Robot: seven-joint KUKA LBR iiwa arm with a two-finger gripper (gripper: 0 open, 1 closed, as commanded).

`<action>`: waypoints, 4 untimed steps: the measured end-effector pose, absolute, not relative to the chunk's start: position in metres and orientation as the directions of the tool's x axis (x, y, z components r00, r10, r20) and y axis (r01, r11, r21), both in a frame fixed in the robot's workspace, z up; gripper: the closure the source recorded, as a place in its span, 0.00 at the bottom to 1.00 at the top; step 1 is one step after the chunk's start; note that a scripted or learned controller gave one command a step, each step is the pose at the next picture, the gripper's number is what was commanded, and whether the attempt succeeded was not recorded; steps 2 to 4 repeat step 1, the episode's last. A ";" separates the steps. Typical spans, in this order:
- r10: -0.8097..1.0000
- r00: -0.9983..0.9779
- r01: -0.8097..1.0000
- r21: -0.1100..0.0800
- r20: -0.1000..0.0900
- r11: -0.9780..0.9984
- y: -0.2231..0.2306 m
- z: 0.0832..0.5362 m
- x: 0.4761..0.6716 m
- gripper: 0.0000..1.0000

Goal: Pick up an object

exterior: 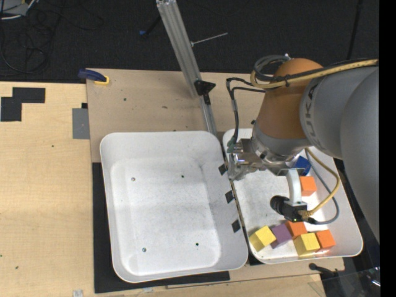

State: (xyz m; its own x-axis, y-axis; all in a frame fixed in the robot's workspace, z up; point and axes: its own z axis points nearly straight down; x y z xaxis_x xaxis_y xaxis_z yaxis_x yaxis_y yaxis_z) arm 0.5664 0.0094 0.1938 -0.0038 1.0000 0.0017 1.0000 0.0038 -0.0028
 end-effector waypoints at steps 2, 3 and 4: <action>1.000 -0.004 1.000 -0.001 0.001 0.004 0.052 0.210 0.584 1.00; 1.000 -0.004 1.000 -0.001 0.001 0.004 0.052 0.210 0.584 1.00; 1.000 -0.004 1.000 -0.001 0.001 0.004 0.052 0.210 0.584 1.00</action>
